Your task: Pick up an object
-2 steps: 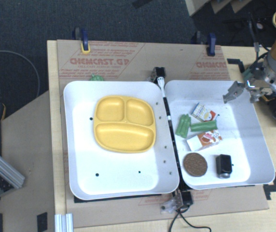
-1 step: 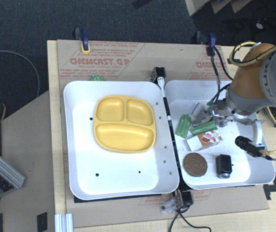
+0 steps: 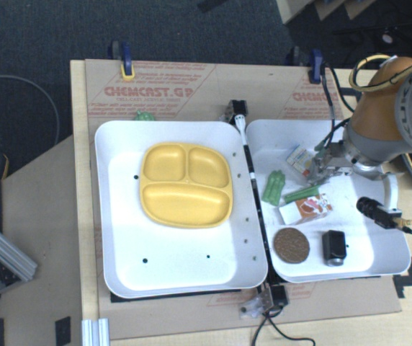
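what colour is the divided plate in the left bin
Yellow; the divided plate shows in the camera view.

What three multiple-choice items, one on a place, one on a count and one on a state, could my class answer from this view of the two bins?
1. Where does the yellow tray lie?
A. left bin
B. right bin
C. on the floor

2. How many compartments does the tray have?
A. two
B. three
C. five

3. How does the brown disc rest?
A. on its edge
B. flat
C. on the tray

Key: 1 A, it sits in the left bin; 2 B, two small above one long; 3 B, its round face is up in the right bin.
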Robot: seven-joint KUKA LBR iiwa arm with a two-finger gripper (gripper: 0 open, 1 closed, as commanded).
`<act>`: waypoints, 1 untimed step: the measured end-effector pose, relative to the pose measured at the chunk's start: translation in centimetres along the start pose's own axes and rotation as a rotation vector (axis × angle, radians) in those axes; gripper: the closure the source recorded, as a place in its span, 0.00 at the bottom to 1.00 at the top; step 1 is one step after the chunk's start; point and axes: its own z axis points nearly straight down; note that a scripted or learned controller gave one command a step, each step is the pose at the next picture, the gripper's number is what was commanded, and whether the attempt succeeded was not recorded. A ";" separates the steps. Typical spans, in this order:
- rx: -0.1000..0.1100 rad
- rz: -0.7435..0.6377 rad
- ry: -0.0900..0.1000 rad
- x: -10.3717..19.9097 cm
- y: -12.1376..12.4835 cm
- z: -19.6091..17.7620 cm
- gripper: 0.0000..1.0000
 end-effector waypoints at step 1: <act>0.010 -0.001 0.006 5.9 -8.2 1.2 1.00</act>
